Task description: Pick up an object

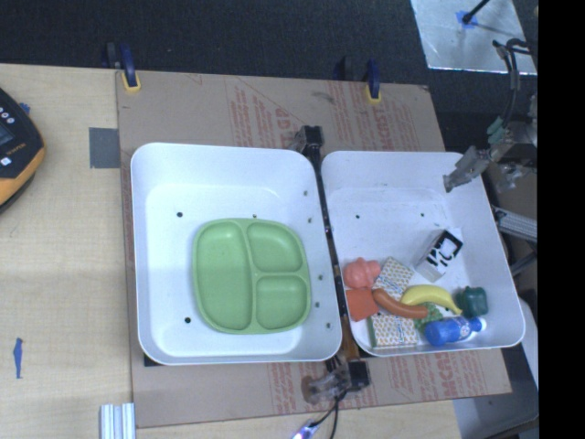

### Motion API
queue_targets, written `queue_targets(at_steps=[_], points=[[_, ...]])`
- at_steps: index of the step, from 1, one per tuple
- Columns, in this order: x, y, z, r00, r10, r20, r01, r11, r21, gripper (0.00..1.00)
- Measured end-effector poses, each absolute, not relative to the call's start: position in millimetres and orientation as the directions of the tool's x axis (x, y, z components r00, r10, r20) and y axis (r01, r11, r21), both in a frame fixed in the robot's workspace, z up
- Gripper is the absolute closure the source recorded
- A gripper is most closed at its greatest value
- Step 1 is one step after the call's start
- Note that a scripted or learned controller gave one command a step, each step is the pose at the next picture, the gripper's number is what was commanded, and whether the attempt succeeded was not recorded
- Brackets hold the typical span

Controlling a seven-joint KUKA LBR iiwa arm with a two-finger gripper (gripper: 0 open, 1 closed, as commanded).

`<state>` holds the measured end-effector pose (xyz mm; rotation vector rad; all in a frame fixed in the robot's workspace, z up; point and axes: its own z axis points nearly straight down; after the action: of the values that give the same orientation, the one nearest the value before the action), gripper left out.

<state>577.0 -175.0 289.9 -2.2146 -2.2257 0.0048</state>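
Observation:
The right bin [393, 176] holds a cluster of objects along its near side. There is a yellow banana [430, 294], an orange carrot-like piece [395, 305], a pink toy [362, 271], a checkered packet [395, 275], a blue bottle [448, 331], a dark green piece [473, 298] and a small black-and-white box [442, 250]. My gripper [461, 172] hangs over the bin's far right corner, well away from the cluster, with nothing seen in it.
The left bin [164, 190] holds a green divided plate [250, 275]. A yellow-and-black device [13, 149] lies at the bench's left edge. Clamps [371, 79] hold the cardboard base at the back.

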Motion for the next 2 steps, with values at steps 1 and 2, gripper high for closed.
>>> queue_targets(at_steps=[1,2], points=[[609.6,-199,163,-0.004,1.0,0.0,1.0,0.004,-0.006,0.0],[579.4,-211,91,-0.005,1.0,0.0,1.0,0.005,-0.005,0.0]])
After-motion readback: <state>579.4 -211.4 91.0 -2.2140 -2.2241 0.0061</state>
